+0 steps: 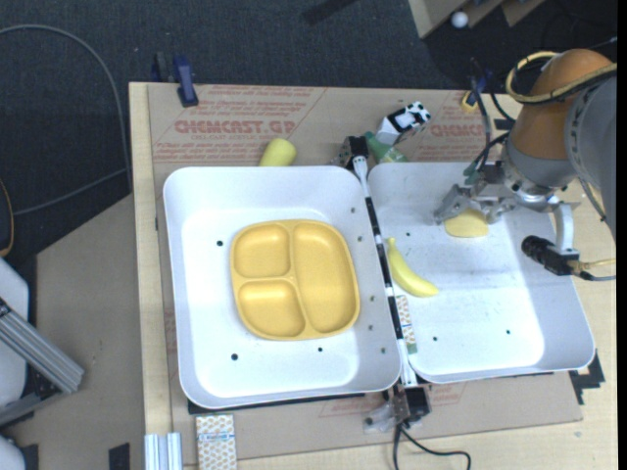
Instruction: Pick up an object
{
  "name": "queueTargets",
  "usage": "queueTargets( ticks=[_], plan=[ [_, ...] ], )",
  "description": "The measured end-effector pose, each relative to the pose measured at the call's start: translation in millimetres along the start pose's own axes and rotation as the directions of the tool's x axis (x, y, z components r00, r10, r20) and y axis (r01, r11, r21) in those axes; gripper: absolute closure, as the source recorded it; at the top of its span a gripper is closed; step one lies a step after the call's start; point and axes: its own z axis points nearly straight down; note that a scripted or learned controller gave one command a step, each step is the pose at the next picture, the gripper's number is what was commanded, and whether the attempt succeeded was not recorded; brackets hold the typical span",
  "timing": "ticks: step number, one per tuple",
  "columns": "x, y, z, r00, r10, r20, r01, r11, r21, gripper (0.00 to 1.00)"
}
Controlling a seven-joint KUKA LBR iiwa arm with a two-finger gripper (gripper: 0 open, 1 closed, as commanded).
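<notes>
You're bringing the claw (474, 207) down spread over the pale yellow lump (466, 225) in the right bin (549, 341) (nothing gripped yet), so be centring before closing.

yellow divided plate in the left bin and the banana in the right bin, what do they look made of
The yellow divided plate looks like moulded plastic: even colour, soft sheen, rounded ridges between its three compartments. The banana is probably a plastic or foam toy, judging by its uniform glossy yellow without blemishes; a real fruit cannot be ruled out from this view.
</notes>
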Motion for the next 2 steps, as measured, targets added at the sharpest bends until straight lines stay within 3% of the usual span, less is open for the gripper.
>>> queueTargets(
  ticks=[1,2],
  plan=[
    [0,1,-12,1.000,0.000,0.002,0.000,1.000,-0.004,1.00],
    [-19,-63,0,1.000,0.002,-0.001,-0.002,1.000,0.003,1.00]
  ],
)
